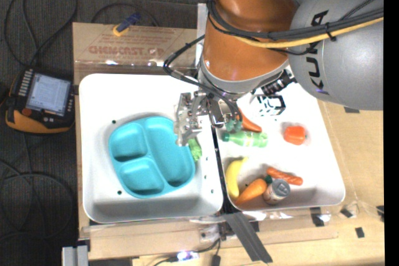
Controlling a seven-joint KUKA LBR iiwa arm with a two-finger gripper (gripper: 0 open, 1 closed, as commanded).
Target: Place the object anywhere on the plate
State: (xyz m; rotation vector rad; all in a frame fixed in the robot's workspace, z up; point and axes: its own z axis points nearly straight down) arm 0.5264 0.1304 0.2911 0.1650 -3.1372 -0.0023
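Observation:
A teal divided plate [148, 157] lies in the left white bin [100, 196]. My gripper [191, 134] hangs over the plate's right rim, close to the wall between the two bins. A small light-green object [196, 149] shows at its fingertips, pinched between them and just above the plate's right edge. The orange band and grey body of the arm cover the bins' far middle.
The right bin [327, 180] holds a green item [248, 137], an orange carrot piece [250, 124], a red vegetable [295, 134], a banana [232, 176], another carrot [250, 190], a red pepper [285, 176] and a small can [278, 190]. A handheld pendant [43, 99] lies off the bench's left.

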